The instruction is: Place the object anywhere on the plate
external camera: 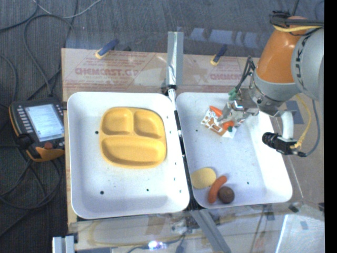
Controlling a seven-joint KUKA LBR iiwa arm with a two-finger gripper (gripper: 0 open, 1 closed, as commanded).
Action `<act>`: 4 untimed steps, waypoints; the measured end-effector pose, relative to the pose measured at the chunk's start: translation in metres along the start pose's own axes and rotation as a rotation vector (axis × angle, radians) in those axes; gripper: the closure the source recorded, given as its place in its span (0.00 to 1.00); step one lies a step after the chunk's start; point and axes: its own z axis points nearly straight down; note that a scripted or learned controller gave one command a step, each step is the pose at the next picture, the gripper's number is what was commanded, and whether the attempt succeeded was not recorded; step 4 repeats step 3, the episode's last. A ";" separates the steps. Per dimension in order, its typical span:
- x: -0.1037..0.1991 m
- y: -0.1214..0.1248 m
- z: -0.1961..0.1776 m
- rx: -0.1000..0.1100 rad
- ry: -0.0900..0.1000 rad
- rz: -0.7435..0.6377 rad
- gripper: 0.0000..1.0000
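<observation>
Jaws: the gripper (235, 112) is low over the small flat toy (217, 122), upper right bin (274, 186); I cannot tell if they grip.
Plate: yellow plate (134, 136), left bin (84, 194).
Risk: toy may slip, thin and flat.

this is looking like a robotics lab: a teach pendant (37, 126) is sitting at the left edge of the frame, loose cables (47, 9) are trailing over grey carpet (221, 9) at the upper left, and clamps (106, 48) are pinning cardboard (121, 73) to the tabletop.
</observation>
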 end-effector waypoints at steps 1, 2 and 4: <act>0.075 0.011 0.039 0.001 0.004 -0.103 1.00; 0.164 0.037 0.038 -0.001 0.002 -0.241 1.00; 0.164 0.037 0.038 -0.001 0.002 -0.241 0.00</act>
